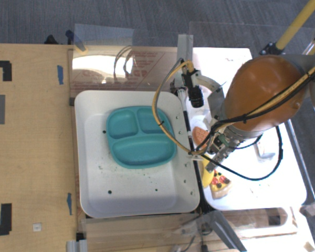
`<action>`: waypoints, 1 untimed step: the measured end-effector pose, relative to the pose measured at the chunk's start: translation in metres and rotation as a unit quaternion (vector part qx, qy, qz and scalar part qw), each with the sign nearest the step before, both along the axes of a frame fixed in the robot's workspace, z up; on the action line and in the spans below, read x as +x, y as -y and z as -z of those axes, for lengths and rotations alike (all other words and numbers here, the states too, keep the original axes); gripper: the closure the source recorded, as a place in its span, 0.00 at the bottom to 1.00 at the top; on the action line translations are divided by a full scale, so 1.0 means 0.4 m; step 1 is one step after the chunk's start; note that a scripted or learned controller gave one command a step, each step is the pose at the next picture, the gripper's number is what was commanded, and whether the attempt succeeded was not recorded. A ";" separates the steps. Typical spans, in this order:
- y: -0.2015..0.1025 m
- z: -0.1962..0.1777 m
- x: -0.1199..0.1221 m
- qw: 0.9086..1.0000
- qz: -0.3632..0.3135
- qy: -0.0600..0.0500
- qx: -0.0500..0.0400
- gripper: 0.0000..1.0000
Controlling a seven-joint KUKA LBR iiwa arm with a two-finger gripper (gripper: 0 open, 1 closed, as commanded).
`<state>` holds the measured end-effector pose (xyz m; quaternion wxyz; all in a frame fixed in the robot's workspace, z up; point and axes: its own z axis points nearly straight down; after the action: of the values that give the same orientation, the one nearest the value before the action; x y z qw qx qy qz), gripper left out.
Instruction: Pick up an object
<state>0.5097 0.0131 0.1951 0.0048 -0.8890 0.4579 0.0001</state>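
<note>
Bench bins [89, 140] | teal tray [140, 136] left | fingers [212, 151] state unclear, right bin

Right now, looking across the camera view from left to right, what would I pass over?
Brown board → left white bin → teal divided plate → toy pizza slice in the right white bin.
</note>
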 end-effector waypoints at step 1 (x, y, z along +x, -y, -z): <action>-0.006 -0.025 0.002 1.000 0.000 0.002 0.002 1.00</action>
<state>0.5107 0.0157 0.2053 0.0076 -0.8888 0.4582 -0.0002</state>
